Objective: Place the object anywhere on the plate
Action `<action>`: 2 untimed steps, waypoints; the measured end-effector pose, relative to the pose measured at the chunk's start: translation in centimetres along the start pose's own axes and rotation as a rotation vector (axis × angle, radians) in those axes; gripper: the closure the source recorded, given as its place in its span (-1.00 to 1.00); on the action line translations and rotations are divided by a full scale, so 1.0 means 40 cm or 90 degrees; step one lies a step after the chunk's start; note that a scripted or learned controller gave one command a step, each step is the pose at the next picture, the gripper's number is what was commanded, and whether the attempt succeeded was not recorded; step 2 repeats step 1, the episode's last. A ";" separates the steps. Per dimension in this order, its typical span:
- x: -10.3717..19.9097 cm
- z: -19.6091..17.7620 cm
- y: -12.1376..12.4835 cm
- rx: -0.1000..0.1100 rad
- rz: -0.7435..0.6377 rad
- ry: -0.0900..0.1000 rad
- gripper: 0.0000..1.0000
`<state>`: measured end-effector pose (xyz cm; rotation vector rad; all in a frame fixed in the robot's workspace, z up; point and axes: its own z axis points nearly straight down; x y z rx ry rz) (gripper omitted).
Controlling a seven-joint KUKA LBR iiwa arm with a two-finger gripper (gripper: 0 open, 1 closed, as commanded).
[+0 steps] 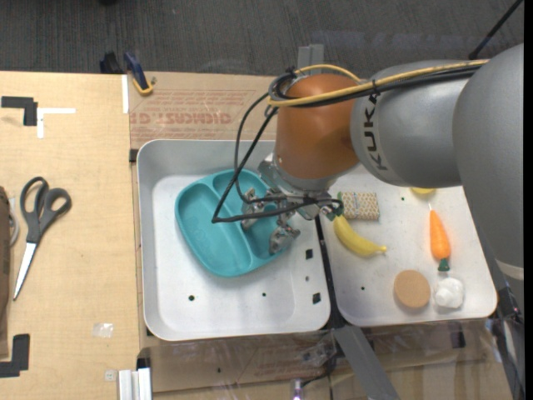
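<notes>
A teal divided plate (pixel 218 223) lies tilted in the left white bin (pixel 166 298). My gripper (pixel 271 218) hangs over the plate's right edge, under the orange wrist band (pixel 312 132); I see no object in it. In the right bin (pixel 375 302), a yellow banana (pixel 356 237) lies just right of the gripper. Past the banana lie a speckled beige block (pixel 361 206), an orange carrot (pixel 439 236), a tan round disc (pixel 411 289) and a small white lump (pixel 450 293). The arm hides the plate's upper right part.
Scissors (pixel 35 215) lie on the wooden bench at the left. A black cable (pixel 241 140) loops from the wrist down across the plate. A small yellow piece (pixel 423 192) peeks out beneath the arm. The big grey arm covers the right bin's back.
</notes>
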<state>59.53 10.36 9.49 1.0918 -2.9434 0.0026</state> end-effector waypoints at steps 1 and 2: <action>-0.005 -0.026 -0.001 0.002 0.001 -0.006 1.00; -0.005 -0.026 -0.001 0.002 0.001 -0.006 1.00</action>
